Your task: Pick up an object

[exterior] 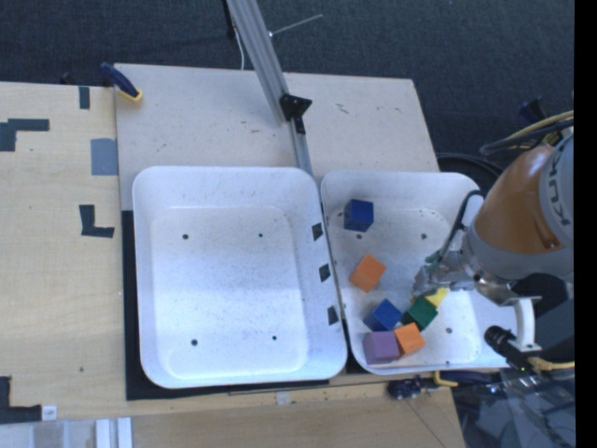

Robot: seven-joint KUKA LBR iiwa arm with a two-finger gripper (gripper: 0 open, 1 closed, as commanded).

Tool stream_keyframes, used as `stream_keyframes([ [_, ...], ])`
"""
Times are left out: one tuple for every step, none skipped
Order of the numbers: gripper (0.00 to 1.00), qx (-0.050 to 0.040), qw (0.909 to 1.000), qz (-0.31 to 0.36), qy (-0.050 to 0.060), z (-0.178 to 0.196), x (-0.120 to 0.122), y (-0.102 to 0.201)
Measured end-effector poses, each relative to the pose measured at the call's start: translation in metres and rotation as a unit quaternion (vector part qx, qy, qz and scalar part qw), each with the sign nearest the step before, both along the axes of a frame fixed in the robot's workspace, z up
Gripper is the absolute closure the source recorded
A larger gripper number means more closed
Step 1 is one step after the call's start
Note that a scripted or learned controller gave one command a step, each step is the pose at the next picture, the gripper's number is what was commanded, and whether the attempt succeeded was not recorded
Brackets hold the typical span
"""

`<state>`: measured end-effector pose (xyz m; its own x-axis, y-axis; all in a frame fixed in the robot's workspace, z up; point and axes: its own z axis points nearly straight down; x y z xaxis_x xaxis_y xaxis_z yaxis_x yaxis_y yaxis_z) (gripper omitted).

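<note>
We see a pale wooden bench (261, 129) on dark carpet (448, 26), bearing two white bins. The left bin (229, 278) sits beside the right bin (401, 194), which holds coloured blocks: a blue cube (358, 215) near its far edge, an orange cube (367, 273) mid-bin, others clustered at its near edge. The gripper (435, 278) hangs over a yellow block (436, 297); whether it is parted or closed we cannot tell.

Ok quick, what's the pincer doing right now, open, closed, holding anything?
Pincer: low in the right bin, right over the yellow block and green block; open or closed cannot be told.
</note>
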<state>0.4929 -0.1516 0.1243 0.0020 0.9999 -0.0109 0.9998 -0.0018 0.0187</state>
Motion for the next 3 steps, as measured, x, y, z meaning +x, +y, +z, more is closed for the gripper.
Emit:
stream_keyframes([
  [1.0, 0.005, 1.0, 0.002, 0.008, 0.042, 0.0, -0.002],
  [1.0, 0.0048, 1.0, 0.002, 0.008, 0.085, 0.005, 0.001],
  [1.0, 0.0053, 0.9999, 0.001, 0.01, 0.086, 0.006, 0.001],
])
